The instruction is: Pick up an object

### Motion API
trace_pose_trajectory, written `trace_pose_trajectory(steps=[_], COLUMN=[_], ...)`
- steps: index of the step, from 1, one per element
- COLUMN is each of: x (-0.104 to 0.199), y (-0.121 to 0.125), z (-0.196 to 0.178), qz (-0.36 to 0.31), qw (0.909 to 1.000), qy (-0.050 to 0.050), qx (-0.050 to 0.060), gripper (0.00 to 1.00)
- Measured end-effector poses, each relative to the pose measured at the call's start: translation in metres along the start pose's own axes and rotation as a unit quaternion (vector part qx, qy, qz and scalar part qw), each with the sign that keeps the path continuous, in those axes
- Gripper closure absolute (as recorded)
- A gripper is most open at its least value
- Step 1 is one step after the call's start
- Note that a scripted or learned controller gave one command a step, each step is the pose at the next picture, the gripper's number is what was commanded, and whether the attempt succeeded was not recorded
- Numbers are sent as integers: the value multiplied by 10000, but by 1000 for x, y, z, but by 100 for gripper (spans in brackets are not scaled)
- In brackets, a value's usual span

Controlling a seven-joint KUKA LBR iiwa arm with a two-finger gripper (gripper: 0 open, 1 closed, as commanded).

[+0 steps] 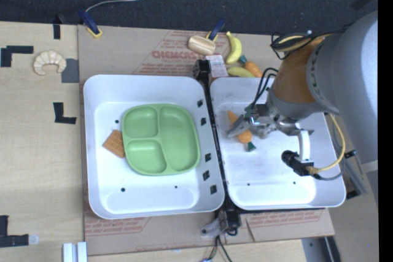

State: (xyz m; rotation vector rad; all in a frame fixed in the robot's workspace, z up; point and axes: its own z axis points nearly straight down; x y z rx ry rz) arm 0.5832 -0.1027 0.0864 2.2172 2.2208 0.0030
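Observation:
My gripper [245, 126] is low in the right bin [276, 190], near its left wall. Its metal fingers [238, 128] sit around a small orange carrot-like toy [245, 137] with a green tip. Another orange piece [232, 116] lies just above the fingers. I cannot make out whether the fingers are closed on the toy or merely resting over it. The grey arm with its orange band [295, 80] comes in from the right and covers the bin's upper right part.
The left bin [104, 193] holds a green divided plate [161, 138] with a brown cracker-like piece [114, 143] at its left edge. Behind the bins lie a banana [233, 49], a bread roll [201, 43] and a carrot. A croissant [50, 62] rests far left.

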Motion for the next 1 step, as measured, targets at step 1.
trace_pose_trajectory(steps=[1], x=[-1], y=[0], z=[-10], qz=[0], qw=[10000], qy=[-7], qx=[2], gripper=[100])
